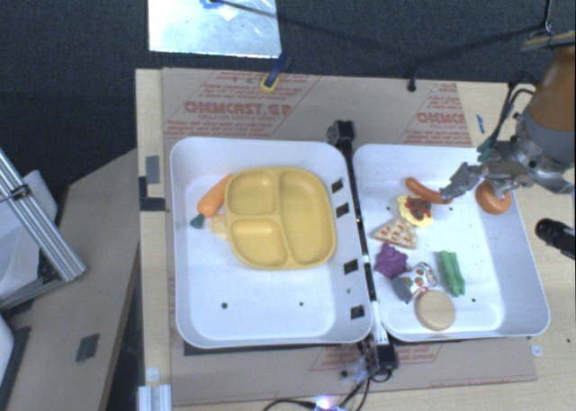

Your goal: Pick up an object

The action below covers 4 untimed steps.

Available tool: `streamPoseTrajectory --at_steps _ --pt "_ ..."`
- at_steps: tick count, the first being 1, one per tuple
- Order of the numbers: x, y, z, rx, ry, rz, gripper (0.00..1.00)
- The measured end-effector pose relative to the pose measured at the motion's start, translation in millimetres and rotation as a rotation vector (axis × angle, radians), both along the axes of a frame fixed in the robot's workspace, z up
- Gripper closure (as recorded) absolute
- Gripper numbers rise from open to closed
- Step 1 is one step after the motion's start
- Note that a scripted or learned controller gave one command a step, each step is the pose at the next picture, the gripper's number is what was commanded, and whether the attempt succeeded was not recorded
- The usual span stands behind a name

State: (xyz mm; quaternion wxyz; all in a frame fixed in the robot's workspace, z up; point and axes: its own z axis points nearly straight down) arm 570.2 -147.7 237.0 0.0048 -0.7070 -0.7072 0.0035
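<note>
Gripper (459, 181), fingers' spread unclear, hovers right of centre by the sausage (423, 189); pizza slice (396, 233) and grapes (391, 261) lie below.

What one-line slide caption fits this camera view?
Gripper hovers over toy food in the right bin; yellow divided plate and carrot sit in the left bin.

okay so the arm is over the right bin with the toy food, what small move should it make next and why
Probably a short descent with a slight shift toward the hot dog. The gripper sits at that toy's right end, above the right bin, and nothing shows between its tips. The hot dog is the nearest toy, with the pizza slice and the orange piece lying apart from it.
</note>
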Motion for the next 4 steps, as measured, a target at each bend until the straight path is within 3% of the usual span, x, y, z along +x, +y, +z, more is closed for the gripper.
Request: streamPoseTrajectory --at_steps 1,2,4 --pt "2.3 0.3 7.5 -0.002 -0.013 0.003 0.0" --pt "1.5 -2.2 -53.8 -0.002 -0.011 0.001 0.0" --pt "4.7 -11.9 -140.0 -0.003 -0.016 0.001 0.0"
